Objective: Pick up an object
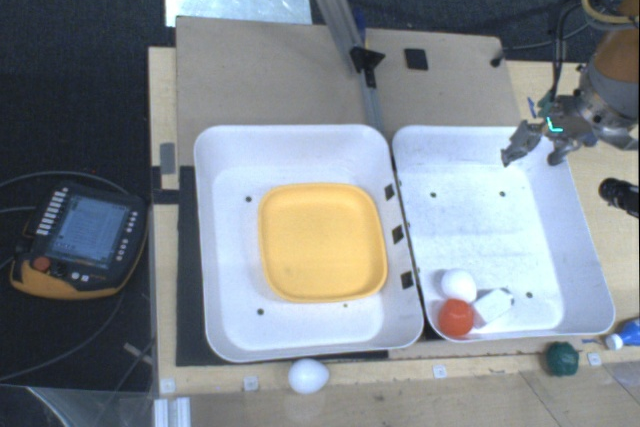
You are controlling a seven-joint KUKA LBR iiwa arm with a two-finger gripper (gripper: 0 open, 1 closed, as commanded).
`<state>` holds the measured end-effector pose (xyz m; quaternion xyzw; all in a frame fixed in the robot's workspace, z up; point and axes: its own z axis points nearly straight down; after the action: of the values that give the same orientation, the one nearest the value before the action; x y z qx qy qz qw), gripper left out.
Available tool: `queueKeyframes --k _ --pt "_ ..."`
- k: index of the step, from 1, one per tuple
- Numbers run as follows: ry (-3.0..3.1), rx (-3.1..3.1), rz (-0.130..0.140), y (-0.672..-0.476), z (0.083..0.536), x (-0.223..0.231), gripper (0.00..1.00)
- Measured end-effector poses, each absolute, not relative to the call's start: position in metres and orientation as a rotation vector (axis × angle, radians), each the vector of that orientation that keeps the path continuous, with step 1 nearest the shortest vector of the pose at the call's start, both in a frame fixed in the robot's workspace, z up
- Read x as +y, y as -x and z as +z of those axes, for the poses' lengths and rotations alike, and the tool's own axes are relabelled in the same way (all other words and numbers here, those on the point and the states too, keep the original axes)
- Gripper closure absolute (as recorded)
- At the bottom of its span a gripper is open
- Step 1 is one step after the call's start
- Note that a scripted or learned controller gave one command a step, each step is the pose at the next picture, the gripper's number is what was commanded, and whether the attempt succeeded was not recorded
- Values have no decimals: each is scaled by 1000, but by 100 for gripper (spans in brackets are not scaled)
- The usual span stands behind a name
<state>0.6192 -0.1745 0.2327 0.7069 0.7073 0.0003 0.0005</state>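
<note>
The small white rectangular block (494, 304) lies slanted, long axis near-left to far-right; the gripper (538, 146) hangs open, empty, over the right bin's (500, 215) far-right corner.

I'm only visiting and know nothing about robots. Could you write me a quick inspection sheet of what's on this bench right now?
Surface: brown bench bearing a left bin and a right bin, side by side.
Job's things: white ball, orange-red ball and small white block, clustered in the right bin's near-left corner.
Clutter: yellow plate in the left bin; white egg-shaped object and dark green ball on the bench's front edge.
Grippers: tool above the right bin's far-right corner, fingers apart, holding nothing.
Cables: black cable by the handheld controller.
Surroundings: dark floor.
</note>
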Motion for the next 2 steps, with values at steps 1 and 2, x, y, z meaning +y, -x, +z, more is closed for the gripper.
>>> queueKeyframes --k 1,2 --pt "-2220 2221 1 -619 233 -174 0" --pt "-2223 2223 -2 -611 186 -178 0"
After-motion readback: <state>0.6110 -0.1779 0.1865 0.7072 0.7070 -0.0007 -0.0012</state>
